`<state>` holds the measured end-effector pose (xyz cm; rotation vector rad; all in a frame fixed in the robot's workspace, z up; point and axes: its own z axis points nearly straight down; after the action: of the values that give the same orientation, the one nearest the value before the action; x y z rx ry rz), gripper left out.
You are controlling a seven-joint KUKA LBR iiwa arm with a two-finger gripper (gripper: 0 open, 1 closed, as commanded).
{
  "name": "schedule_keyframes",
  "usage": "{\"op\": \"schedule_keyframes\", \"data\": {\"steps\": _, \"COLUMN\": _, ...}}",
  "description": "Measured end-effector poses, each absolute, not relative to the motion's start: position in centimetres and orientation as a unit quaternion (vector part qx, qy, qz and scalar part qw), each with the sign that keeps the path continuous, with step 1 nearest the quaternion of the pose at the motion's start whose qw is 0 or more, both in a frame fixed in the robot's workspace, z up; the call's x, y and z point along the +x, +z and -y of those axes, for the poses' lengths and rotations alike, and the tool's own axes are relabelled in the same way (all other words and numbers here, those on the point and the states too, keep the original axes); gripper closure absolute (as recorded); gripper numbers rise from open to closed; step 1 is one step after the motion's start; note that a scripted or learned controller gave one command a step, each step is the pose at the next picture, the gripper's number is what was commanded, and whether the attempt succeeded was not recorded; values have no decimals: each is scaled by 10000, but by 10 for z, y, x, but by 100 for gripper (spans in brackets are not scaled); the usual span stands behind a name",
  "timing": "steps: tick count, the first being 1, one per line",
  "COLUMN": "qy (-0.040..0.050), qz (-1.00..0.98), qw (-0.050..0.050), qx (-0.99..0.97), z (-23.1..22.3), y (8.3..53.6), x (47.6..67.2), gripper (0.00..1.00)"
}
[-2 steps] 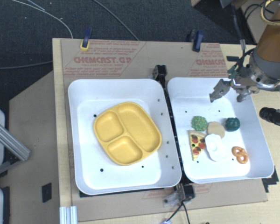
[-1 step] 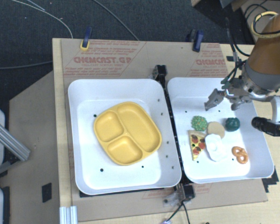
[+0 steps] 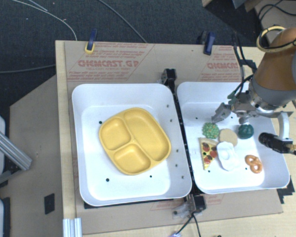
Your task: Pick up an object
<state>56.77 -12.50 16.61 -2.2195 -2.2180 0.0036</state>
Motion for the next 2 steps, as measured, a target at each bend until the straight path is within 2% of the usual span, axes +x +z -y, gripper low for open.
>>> {"op": "schedule_keyframes", "data": {"steps": 1, "qy": 9, "qz": 7069, "qw": 16, "qx": -7073, "z": 130, "y": 122, "x": 571, "gripper": 0}}
{"op": "schedule_keyframes", "data": {"steps": 2, "qy": -2, "qz": 7069, "qw": 0, "qx": -7073, "z": 130, "y": 134, "x": 572, "gripper": 100}}
